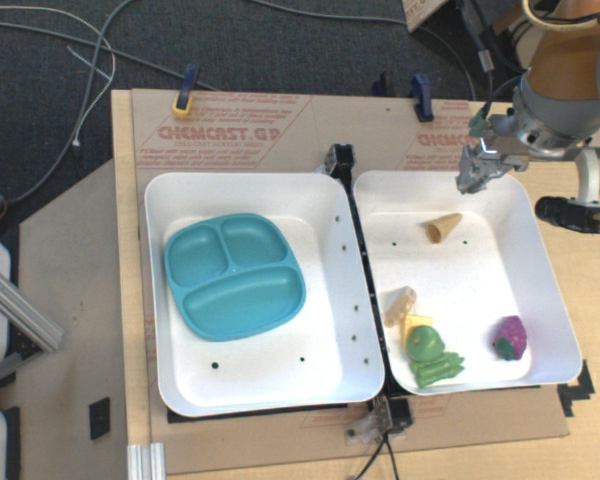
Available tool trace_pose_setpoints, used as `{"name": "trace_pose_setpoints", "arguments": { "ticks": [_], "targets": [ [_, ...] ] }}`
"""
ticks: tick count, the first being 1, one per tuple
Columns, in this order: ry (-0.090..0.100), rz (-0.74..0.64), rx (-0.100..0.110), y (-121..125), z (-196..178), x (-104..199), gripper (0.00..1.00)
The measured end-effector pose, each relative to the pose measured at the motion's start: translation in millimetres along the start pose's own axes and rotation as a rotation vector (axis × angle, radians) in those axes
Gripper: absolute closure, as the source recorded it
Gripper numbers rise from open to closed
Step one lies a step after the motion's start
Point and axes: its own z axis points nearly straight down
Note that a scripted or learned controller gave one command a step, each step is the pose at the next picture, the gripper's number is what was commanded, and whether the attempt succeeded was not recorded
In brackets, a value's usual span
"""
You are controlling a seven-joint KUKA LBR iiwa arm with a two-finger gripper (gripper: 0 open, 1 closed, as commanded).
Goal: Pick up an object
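Camera view
Bins: two, shallow, white, smooth with rounded corners; left bin [175,368], right bin [480,278], side by side at frame centre.
Tray: one, teal, glossy, three compartments [235,274]; lies flat in the left bin, slightly turned.
Cone: one, tan, tapered [442,228]; upper part of the right bin, lying on its side.
Pale piece: one, beige, stubby [400,306]; left side of the right bin, near the divider.
Green pieces: one round green item with a yellow bit at its top [423,342]; one flat ridged green item [438,368] just below, touching it.
Purple piece: one, magenta, knobbly [510,337]; lower right of the right bin.
Gripper: one, grey metal [474,178]; over the right bin's upper rim, apart from the cone, nothing seen in it; cannot tell whether released or clenched.
Clamps: two, blue [187,88] [421,96]; on the cardboard's [270,128] top edge.
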Motion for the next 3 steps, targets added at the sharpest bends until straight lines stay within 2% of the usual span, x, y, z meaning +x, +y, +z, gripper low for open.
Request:
{"name": "trace_pose_setpoints", "arguments": {
  "ticks": [1, 2, 3],
  "targets": [
    [0.005, -0.004, 0.009, -8, -8, 53, 1.00],
    [0.005, -0.005, 0.011, -24, -2, 114, 1.00],
    [0.004, -0.004, 0.013, -28, 14, 169, 1.00]
  ]
}}
